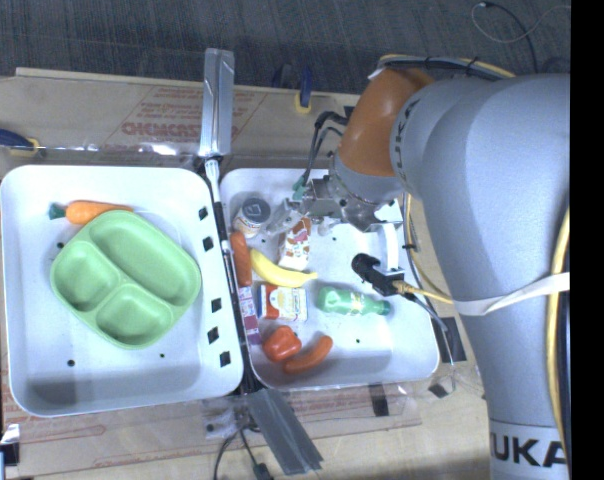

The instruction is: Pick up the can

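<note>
The can (pixel 254 211) is small and silver-topped. It stands upright in the far left corner of the right bin (pixel 412 353). My gripper (pixel 304 204) hangs low over the far part of that bin, just right of the can and apart from it. The grey wrist and its orange band rise behind the gripper and hide its tips. Nothing shows held in it.
A banana (pixel 280 269), an orange carrot (pixel 242 256), a printed pouch (pixel 298 242), a red-and-white packet (pixel 283 303), a green bottle (pixel 350 302), a red pepper (pixel 280 343) and a sausage (pixel 312 352) crowd the right bin. The left bin (pixel 42 368) holds a green divided plate (pixel 125 276) and a carrot (pixel 94 210).
</note>
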### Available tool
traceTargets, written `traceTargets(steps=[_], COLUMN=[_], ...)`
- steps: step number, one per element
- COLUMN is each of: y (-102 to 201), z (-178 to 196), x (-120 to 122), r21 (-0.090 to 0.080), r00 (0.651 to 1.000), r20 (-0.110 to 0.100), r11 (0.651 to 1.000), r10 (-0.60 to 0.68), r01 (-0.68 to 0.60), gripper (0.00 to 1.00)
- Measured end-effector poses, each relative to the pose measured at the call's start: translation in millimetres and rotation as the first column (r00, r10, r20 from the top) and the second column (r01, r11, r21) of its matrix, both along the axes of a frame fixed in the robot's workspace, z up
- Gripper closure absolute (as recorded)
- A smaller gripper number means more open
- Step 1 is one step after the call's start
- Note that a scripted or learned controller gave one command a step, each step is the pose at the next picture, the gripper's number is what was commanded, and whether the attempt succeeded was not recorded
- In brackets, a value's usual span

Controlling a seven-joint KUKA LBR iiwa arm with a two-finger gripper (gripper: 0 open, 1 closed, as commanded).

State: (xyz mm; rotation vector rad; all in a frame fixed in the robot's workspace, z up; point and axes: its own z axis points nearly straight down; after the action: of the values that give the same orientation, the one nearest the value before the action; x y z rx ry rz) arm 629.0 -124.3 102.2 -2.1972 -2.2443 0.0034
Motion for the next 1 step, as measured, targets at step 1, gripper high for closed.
traceTargets(steps=[1], y=[-37.1], z=[-7.2], x=[-31.5], r21=[0.002], r00=[0.998], r20=[0.004], r11=[0.998], r10=[-0.061], r01=[0.061], gripper=[0.0])
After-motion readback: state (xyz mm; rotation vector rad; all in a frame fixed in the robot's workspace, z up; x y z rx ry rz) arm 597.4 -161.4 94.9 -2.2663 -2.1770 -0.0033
